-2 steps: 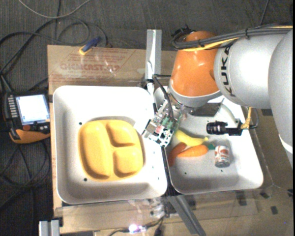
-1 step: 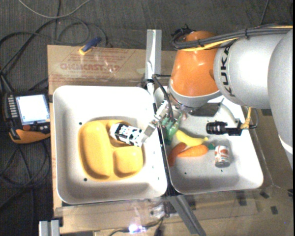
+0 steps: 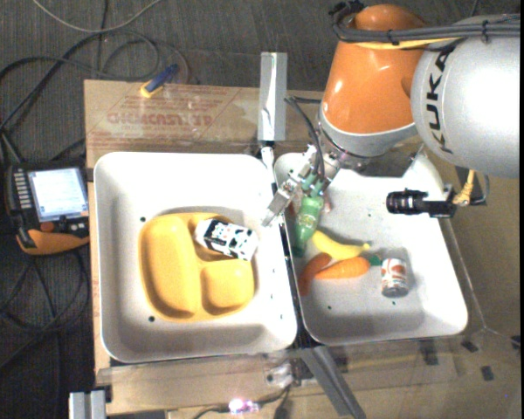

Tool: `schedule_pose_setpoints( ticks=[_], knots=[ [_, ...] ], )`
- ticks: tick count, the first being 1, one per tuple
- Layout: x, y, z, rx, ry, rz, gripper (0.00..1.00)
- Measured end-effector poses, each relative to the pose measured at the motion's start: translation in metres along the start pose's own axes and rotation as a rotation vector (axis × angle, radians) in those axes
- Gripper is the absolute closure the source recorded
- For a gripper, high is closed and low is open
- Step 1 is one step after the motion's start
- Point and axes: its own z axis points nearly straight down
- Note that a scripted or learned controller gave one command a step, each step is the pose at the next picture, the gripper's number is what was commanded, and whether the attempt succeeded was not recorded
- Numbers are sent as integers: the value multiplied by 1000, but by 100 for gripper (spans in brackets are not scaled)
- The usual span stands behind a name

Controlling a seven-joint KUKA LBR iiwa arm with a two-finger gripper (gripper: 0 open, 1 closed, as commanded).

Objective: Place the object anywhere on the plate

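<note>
End effector (image 3: 288, 197) hangs over the ridge where the two white bins meet, at their far end, tilted toward the left bin (image 3: 105, 260). Whether it is wide or narrow cannot be told from this angle, and nothing can be seen gripped in it. Just beside it, inside the right bin (image 3: 441, 317), a green bottle (image 3: 310, 218) lies against the near-left wall. Below the bottle come a banana (image 3: 339, 247) and a carrot (image 3: 342, 269), touching each other, with a second orange piece (image 3: 307, 274) at the bin's left wall. A small red-and-white can (image 3: 395, 276) sits apart to the right of the carrot.

In the left bin, a yellow plate (image 3: 170, 273) with compartments takes up the middle of the floor. The black-and-white object (image 3: 228, 239) rests on the plate's upper right part, across the raised divider between compartments, apart from the end effector.

Behind the left bin, a cardboard sheet (image 3: 175, 120) lies on the surface (image 3: 498, 234), with a small blue item (image 3: 158, 79) at its far edge. A handheld screen unit (image 3: 52, 195) with cables sits to the left.
</note>
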Motion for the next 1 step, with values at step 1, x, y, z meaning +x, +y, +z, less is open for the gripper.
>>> schedule_pose_setpoints(
  ticks=[1],
  knots=[
    [-44,-14,-24,2,-3,-67,0]
  ],
)
